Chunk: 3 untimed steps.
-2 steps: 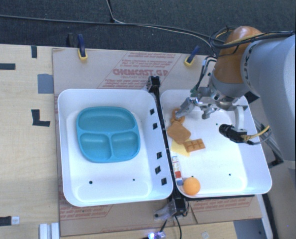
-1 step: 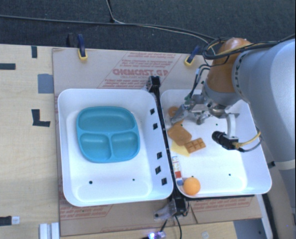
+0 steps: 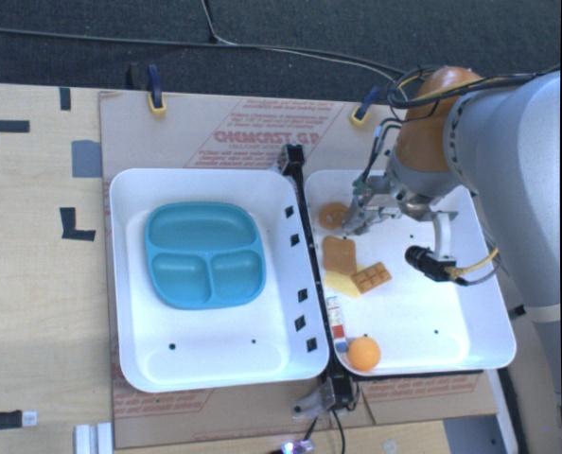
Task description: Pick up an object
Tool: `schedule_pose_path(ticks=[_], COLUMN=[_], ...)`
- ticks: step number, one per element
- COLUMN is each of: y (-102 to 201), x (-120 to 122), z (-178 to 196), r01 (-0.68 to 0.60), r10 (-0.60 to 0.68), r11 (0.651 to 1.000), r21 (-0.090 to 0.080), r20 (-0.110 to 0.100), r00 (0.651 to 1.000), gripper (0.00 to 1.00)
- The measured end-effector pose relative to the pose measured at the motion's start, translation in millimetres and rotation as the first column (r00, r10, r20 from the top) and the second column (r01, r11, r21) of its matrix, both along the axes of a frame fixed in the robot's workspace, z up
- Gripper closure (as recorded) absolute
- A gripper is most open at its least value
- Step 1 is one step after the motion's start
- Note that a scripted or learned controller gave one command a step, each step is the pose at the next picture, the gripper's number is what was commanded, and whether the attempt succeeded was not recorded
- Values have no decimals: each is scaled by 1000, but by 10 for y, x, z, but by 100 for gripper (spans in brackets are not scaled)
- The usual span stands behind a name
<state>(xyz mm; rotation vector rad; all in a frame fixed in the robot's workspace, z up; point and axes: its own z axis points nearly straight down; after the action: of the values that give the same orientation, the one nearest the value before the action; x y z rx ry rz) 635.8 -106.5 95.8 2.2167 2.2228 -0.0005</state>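
In the right bin (image 3: 451, 348) lie several small food-like items. A round brown piece (image 3: 331, 217) sits near the bin's back left corner. A tan square slice (image 3: 339, 253) lies just in front of it, then a yellow wedge (image 3: 342, 285) and a brown waffle-patterned piece (image 3: 372, 276). An orange ball (image 3: 363, 353) rests at the front left. My gripper (image 3: 357, 218) hangs low over the back left of this bin, its tip right beside the round brown piece and just above the tan slice. I see nothing held in it.
The left bin (image 3: 130, 253) holds a blue divided plate (image 3: 205, 253). A thin red-and-white stick (image 3: 335, 314) lies along the right bin's left wall. The black divider (image 3: 305, 253) runs between the bins. The grey arm (image 3: 508, 178) covers the right bin's back right.
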Motion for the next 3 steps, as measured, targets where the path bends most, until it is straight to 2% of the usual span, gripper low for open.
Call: schedule_pose_path(ticks=[2,3], y=[67,71], x=[-8,1], z=[1263,1675], r01=[1,1], r10=[-1,-1], r11=[1000,1000], r21=[2,2], r20=[4,2], r00=[1000,1000], gripper=[100,100])
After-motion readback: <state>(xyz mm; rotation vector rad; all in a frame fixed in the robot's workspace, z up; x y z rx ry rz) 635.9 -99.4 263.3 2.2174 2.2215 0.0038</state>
